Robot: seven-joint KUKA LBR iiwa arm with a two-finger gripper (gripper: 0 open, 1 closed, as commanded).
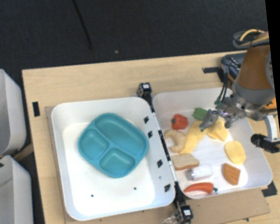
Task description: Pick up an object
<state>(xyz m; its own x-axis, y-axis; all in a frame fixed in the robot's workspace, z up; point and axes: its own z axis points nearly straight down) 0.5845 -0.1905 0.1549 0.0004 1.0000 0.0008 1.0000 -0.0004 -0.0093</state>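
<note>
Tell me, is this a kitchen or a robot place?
Probably a robot lab, not a kitchen. A robot arm reaches over a wooden bench with two white bins: the left bin has a blue plate, the right bin has what looks like toy food.

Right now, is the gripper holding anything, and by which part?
Cannot be told. The gripper sits low among the yellow pieces in the right bin, but no item visibly sits within it.
</note>
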